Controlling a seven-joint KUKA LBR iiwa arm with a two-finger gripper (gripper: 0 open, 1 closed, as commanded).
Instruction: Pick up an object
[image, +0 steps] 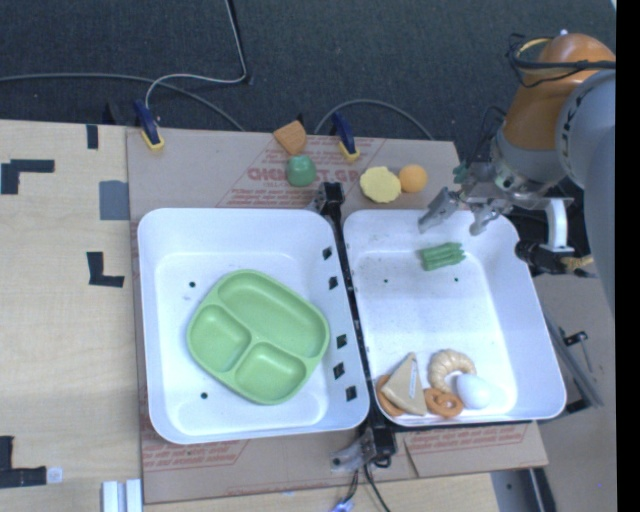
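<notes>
My gripper (456, 217) hovers over the far edge of the right bin (520, 300), fingers spread apart with nothing between them. Just below it, a small green object (441, 256) lies on the bin floor, clear of the fingers. In the near corner of the same bin sits a cluster of toy foods: a sandwich wedge (402, 385), a croissant (449, 363), an orange ring (443, 402) and a white egg (474, 391). The left bin (160, 300) holds a green divided plate (259, 335).
Beyond the bins on the cardboard lie an orange block (291, 136), a green piece (300, 171), a yellow piece (380, 184) and an orange ball (412, 178). Blue clamps (149, 127) and cables run along the back. The arm (550, 110) fills the upper right.
</notes>
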